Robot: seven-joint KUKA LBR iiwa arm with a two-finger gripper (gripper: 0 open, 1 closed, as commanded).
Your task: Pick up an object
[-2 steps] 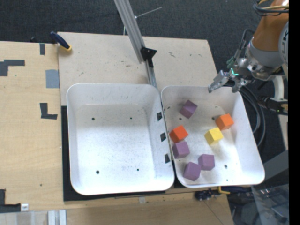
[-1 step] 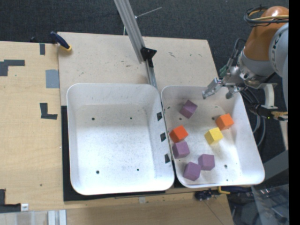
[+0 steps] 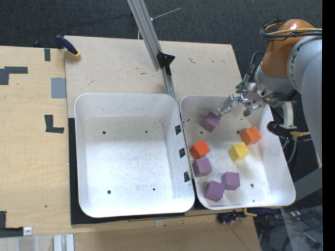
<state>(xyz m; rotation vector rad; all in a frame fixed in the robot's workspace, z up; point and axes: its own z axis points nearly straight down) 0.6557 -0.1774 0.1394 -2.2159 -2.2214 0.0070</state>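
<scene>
The counter's (image 3: 31, 156) near edge was cut off by the frame, and a small dark fitting under the right bin's (image 3: 272, 184) near rim was too small to identify. In that bin lay seven blocks: four purple, two orange, one yellow. Nearest its front rim sat a purple block (image 3: 214, 190) with another purple block (image 3: 230, 180) just beside it; behind them came a third purple block (image 3: 202, 166) touching an orange block (image 3: 199, 149) by the left wall, then the yellow block (image 3: 238, 151) and a second orange block (image 3: 250, 135) toward the right wall. Farthest back lay the fourth purple block (image 3: 210, 122), near the bin's far left corner. The gripper (image 3: 233, 104) hung just above and behind it, its fingers spread a little with nothing between them. The left bin (image 3: 84, 140) showed a speckled white floor. Beyond, the pale wood counter carried grey tape patches, a blue-and-yellow clamp (image 3: 68, 45) at its far edge and a slanting metal rail (image 3: 146, 30); dark carpet (image 3: 220, 9) lay behind.
</scene>
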